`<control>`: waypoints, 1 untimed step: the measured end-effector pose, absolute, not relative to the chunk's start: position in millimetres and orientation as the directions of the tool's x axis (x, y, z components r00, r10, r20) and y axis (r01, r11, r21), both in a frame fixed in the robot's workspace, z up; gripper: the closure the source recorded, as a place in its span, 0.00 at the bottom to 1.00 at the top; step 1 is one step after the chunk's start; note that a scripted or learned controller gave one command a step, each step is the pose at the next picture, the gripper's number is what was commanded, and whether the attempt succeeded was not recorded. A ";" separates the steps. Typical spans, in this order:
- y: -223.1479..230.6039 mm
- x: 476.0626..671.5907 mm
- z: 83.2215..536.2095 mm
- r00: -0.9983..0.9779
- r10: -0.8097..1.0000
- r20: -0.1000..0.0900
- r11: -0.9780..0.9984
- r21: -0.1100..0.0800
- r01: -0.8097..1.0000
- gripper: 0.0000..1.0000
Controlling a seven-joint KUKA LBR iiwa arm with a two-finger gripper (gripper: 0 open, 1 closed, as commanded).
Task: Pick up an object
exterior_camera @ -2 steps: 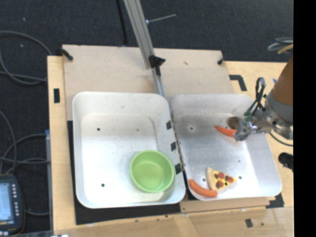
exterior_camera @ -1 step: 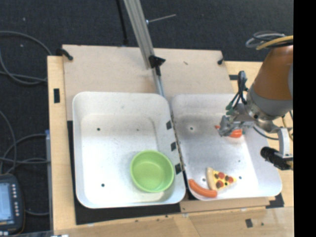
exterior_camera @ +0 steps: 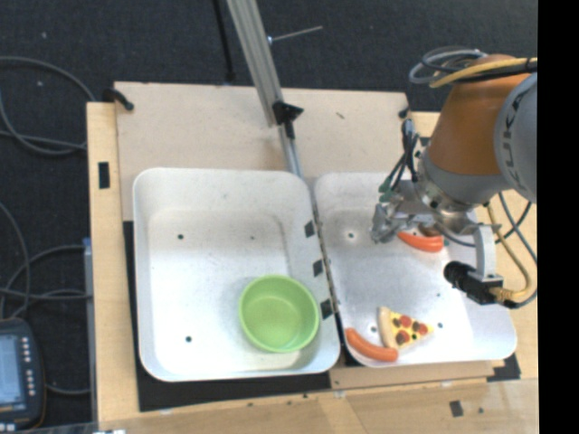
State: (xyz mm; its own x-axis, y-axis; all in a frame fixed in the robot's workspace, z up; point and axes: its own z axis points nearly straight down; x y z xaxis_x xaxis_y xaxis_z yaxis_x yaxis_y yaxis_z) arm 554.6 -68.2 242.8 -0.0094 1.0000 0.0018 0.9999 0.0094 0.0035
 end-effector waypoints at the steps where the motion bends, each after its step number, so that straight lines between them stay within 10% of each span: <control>1: -9.0 560.6 235.0 -0.008 1.000 0.001 0.008 0.000 1.000 1.00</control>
